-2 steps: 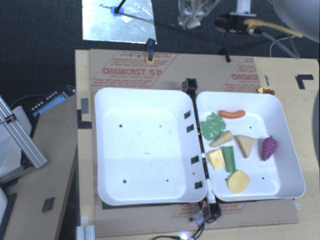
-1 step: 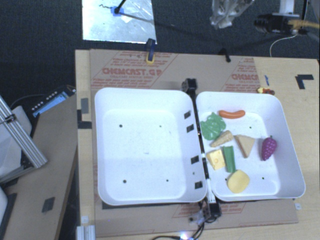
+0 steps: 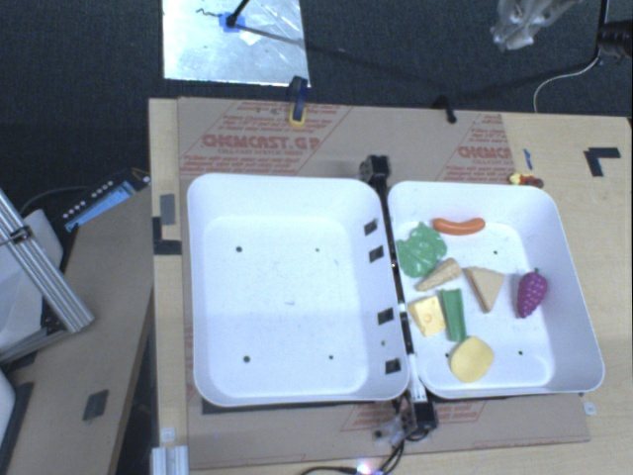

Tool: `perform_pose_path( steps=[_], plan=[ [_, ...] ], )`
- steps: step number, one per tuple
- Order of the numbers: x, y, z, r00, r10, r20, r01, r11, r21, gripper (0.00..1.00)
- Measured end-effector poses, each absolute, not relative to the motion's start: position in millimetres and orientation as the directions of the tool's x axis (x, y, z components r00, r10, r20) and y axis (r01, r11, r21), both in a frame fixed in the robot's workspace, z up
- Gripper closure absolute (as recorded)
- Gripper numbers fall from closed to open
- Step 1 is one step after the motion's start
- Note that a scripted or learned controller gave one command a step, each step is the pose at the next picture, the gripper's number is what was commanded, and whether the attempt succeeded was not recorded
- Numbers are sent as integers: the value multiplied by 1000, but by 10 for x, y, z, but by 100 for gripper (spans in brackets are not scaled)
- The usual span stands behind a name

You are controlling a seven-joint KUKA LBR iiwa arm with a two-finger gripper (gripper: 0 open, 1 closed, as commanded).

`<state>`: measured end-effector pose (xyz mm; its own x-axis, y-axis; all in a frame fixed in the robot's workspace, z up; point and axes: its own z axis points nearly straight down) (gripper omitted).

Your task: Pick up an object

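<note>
1. Left bin (image 3: 287,295): nothing graspable is seen in it
2. Right bin (image 3: 564,265): all candidates are clustered in its left and centre part – green leafy piece (image 3: 421,249), orange sausage (image 3: 460,226), tan wedge (image 3: 438,274), yellow cheese block (image 3: 427,317), green stick (image 3: 452,313), beige wedge (image 3: 486,287), yellow round piece (image 3: 472,358), purple grapes (image 3: 531,293)
3. All are judged to be light, rigid plastic toy food; smooth skins are likely slippery, breakage is not expected
4. Cheese block and green stick lie touching, tan wedge just above them – a clean grip there is judged awkward
5. Purple grapes sit apart from the rest, bumpy surface; best candidate, to be taken across the narrow width at mid-body
6. Sausage is second choice, to be pinched across its short axis
7. End effector (image 3: 524,13) is seen blurred at top right, well apart from the bins; its state cannot be told
</note>
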<state>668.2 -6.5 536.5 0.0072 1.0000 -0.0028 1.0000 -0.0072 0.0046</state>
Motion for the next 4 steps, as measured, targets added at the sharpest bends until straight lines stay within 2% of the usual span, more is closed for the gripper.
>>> perform_pose_path(
  steps=[2, 3, 4],
  plan=[
    [6675, -1603, 5353, 6, 1000, -4, 1000, -6, 3, 100],
    [6678, -2097, 5354, 3, 1000, -3, 1000, -3, 4, 100],
    [5976, -1438, 5373, -8, 1000, 1, 1000, 8, 4, 100]
  ],
)
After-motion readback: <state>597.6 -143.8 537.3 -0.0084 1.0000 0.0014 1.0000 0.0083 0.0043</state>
